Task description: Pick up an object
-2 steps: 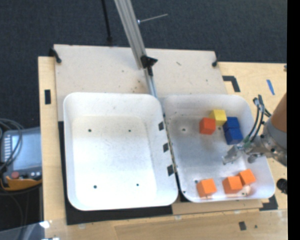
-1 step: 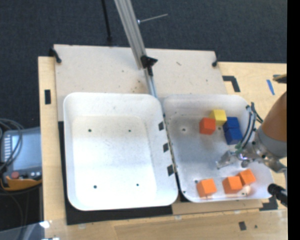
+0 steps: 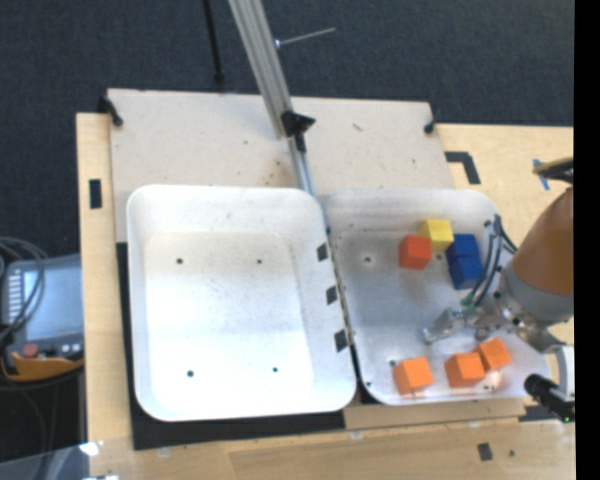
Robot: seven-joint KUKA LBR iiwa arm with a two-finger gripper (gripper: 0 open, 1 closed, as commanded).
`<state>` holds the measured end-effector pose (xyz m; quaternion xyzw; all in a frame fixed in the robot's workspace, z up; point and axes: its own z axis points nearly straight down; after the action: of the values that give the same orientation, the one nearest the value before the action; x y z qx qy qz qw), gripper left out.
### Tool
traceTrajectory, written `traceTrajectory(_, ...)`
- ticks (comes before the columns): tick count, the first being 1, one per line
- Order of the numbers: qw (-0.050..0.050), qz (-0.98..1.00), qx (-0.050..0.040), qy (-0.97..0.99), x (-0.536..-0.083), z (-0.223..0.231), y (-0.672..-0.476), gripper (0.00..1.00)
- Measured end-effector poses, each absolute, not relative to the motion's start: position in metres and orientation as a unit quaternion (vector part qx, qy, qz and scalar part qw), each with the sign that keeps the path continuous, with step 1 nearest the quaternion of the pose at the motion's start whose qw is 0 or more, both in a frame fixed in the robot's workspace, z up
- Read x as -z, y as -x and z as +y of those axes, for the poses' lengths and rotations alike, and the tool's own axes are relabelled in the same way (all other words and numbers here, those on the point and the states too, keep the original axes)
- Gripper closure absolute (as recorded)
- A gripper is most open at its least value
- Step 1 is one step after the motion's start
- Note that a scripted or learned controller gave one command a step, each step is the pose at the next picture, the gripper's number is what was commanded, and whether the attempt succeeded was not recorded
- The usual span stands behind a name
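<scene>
We look down on two white bins side by side, and the action is all in the right bin (image 3: 380, 298). The arm (image 3: 545, 258) comes in from the right edge of the frame, its orange band big and blurred at mid-right. The gripper (image 3: 458, 324) hangs low over the lower right part of that bin, just above a pair of orange blocks. Whether it is wide or narrow, we cannot tell from this angle, and we see nothing held in it.

Near the top of the right bin sit a yellow block (image 3: 439, 232), an orange block (image 3: 414, 252) just left and below it, and a blue block (image 3: 464, 259) touching the yellow one's right side. Along the bottom rim we count three orange blocks: one (image 3: 413, 375) to the left, one (image 3: 465, 369) in the middle, one (image 3: 495, 353) right beside it. The left bin (image 3: 230, 298) fills the centre-left of the frame.
</scene>
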<state>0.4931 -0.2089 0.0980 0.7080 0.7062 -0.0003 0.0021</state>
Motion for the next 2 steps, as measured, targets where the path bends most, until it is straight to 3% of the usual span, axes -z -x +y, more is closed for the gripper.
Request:
traceTrajectory(1,0.003,0.704,-0.0021,-0.710,-0.110,-0.209,-0.495,1.00)
traceTrajectory(2,0.003,0.709,-0.0016,-0.705,-0.154,-0.208,-0.494,1.00)
